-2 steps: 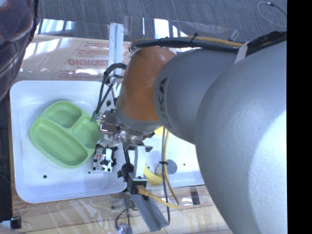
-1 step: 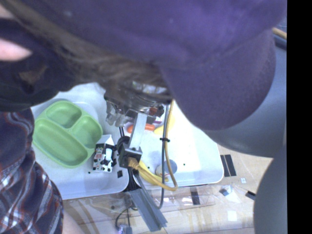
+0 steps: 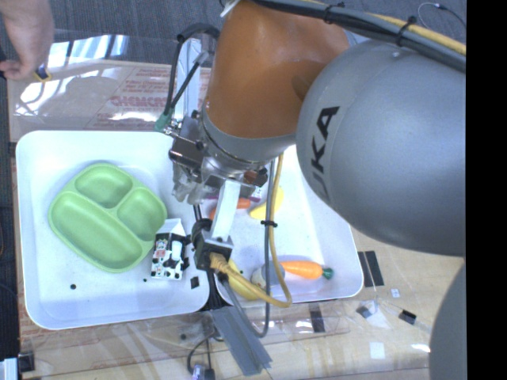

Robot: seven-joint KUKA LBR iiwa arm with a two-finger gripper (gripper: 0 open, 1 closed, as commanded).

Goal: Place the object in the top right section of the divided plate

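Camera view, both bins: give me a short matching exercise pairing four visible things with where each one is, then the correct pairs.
Things:
1. green divided plate
2. toy carrot
3. black-and-white patterned object
4. orange band

Places:
A. in the right bin, near its front edge
B. on the arm, above the wrist
C. in the left bin, towards its middle
D. in the left bin, just right of the plate's front corner

Pairs: 1-C, 2-A, 3-D, 4-B

The divided plate (image 3: pixel 107 216) lies in the left bin (image 3: pixel 36 291); a toy carrot (image 3: pixel 301 269) lies lower right, in the right bin (image 3: pixel 344 271).
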